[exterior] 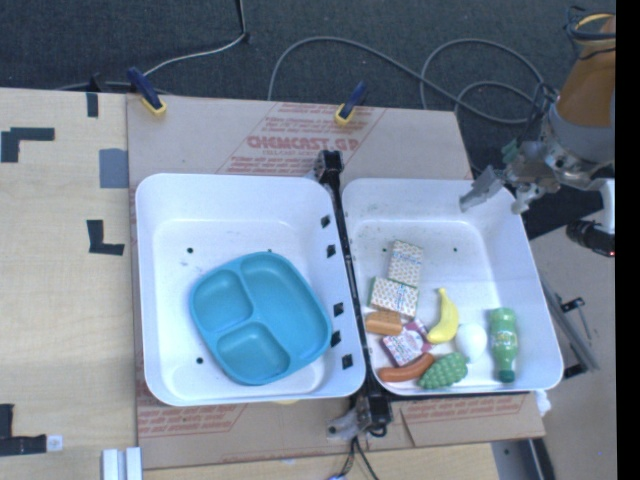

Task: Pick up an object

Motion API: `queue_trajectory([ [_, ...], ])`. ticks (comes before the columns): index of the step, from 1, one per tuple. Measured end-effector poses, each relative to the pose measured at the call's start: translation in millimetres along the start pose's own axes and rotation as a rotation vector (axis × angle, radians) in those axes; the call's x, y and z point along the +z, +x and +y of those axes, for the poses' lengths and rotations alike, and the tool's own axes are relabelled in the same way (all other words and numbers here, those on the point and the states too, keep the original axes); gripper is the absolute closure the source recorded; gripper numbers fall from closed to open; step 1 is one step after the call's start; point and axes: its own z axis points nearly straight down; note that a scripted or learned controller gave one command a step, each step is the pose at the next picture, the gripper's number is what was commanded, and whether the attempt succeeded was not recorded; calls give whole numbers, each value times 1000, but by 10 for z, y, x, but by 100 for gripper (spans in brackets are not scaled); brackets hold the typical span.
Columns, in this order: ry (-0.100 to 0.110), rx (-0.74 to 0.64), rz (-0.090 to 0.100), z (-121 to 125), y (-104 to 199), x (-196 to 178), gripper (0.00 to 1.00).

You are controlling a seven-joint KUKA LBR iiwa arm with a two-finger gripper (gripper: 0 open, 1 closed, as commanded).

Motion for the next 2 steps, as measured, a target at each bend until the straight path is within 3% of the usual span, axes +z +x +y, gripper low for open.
queue_trajectory([
  [1, 2, 1, 1, -680, 399, 1141, 0],
  [2, -5, 2, -2, -1230, 646, 1275, 0],
])
